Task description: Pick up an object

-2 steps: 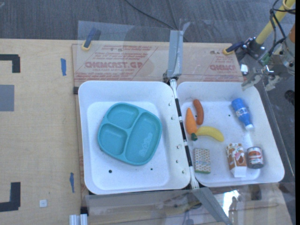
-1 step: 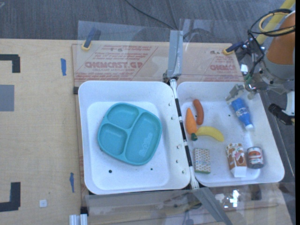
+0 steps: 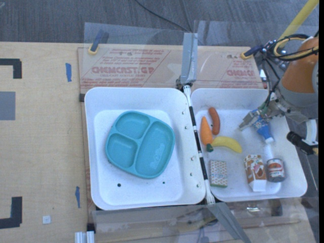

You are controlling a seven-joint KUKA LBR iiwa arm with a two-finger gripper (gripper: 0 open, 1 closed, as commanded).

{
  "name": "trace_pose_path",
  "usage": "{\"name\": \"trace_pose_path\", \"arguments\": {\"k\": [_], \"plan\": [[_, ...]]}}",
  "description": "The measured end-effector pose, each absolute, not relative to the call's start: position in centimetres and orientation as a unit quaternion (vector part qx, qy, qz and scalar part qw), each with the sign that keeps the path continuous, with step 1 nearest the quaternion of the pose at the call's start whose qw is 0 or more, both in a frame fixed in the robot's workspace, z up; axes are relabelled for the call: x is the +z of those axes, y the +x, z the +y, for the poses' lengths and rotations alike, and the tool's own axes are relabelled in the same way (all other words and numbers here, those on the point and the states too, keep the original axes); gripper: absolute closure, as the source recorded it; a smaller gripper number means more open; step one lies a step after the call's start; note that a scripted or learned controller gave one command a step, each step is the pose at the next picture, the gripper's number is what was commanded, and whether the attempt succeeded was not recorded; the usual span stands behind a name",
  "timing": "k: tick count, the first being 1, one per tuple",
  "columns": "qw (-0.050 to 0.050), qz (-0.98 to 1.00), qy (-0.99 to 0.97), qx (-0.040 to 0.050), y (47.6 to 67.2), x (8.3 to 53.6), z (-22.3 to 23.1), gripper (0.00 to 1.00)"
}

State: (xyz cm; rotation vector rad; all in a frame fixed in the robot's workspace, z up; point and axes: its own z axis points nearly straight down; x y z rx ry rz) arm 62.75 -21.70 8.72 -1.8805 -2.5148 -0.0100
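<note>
Gripper (image 3: pixel 251 119) hangs low over the right bin (image 3: pixel 298 186), fingers spread, gripping nothing; a blue-capped tube (image 3: pixel 265 134) lies just beside it. Banana (image 3: pixel 227 144), carrot (image 3: pixel 205 131) and sausage (image 3: pixel 214 120) sit further left of the gripper, probably scattered loose as pick targets.

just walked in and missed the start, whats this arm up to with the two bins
A grey and orange arm reaches in from the right, its gripper low over the right bin, near a small white bottle with a blue cap. Nothing is seen between its fingers yet. That bin also holds a carrot, sausage, banana, carton and can. The left bin holds a blue divided plate.
</note>
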Motion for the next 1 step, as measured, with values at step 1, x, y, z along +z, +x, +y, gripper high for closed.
{"name": "trace_pose_path", "arguments": {"k": [1], "plan": [[-0.003,-0.800,-0.600,-0.0028,62.87,9.93,-21.93,1.00]]}}
